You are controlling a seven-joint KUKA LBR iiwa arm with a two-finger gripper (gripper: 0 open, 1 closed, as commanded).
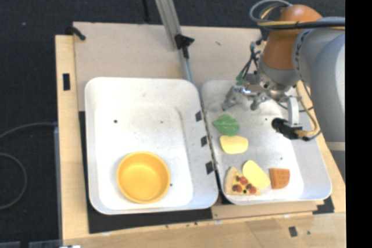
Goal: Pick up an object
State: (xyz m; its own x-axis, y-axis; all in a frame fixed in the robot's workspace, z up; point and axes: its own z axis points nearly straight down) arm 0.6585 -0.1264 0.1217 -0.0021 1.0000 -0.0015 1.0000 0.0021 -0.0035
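In the right bin lie several toy foods. A green leaf sits near the bin's left wall, with a pale yellow piece just below it. Toward the front are a yellow wedge, a pizza slice and an orange waffle piece. My gripper hangs over the back left of this bin, above and slightly right of the leaf. It is open, with nothing between its fingers.
The left bin holds a yellow bowl at its front. A slanted metal pole rises behind the bins. The grey arm with its orange band covers the right bin's back right.
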